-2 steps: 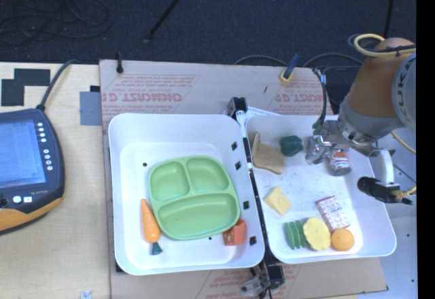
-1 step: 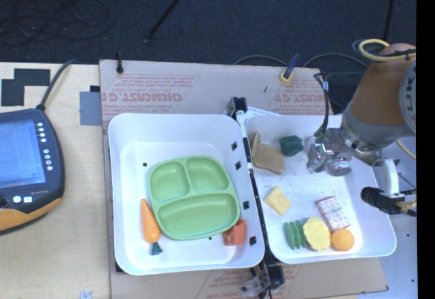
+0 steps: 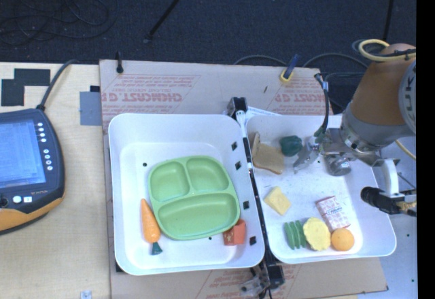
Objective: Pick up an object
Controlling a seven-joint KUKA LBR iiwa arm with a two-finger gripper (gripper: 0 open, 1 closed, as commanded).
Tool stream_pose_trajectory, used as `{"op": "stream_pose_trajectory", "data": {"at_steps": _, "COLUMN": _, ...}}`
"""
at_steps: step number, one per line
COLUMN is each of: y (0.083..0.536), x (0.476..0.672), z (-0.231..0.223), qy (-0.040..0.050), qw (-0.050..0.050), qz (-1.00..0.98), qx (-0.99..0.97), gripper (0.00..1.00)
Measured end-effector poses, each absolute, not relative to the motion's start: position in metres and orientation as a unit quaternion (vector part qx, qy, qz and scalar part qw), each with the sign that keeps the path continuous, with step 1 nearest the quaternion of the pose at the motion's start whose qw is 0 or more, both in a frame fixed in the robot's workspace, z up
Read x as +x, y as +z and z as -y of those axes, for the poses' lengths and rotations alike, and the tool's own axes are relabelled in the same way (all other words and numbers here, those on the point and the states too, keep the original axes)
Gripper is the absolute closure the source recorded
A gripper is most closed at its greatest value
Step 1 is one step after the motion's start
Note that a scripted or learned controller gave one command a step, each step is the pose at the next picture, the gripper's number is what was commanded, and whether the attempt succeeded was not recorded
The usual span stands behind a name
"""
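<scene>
Right bin (image 3: 380, 240): jaws (image 3: 307, 155) just beside dark green object (image 3: 291, 145); spread unclear.

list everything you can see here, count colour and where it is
white bins: 2, white, side by side on the bench
divided plate: 1, green, middle of left bin
toy carrot: 1, orange, left bin, left of the plate
red piece: 1, red-orange, left bin, at the plate's lower right corner
bread slice: 1, tan, right bin, upper left
dark green item: 1, right bin, beside the bread
cheese wedge: 1, pale yellow, right bin, centre
green pod: 1, right bin, lower edge
yellow item: 1, beside the pod
orange ball: 1, lower right
small packet: 1, red and white, above the ball
tablet: 1, grey, bench far left
arm: 1, grey and orange, over right bin
gripper: 1, metallic, upper right bin
</scene>
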State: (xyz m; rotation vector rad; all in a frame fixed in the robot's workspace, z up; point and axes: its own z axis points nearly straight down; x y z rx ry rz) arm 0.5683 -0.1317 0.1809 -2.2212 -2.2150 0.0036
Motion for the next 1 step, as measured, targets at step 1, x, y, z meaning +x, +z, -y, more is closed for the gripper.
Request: {"op": "stream_pose_trajectory", "data": {"at_steps": 1, "y": 0.1358, "x": 0.5584, "z": 0.2144, "qy": 0.0033, "qw": 0.003, "qz": 0.705, "qx": -0.709, "gripper": 0.00}}
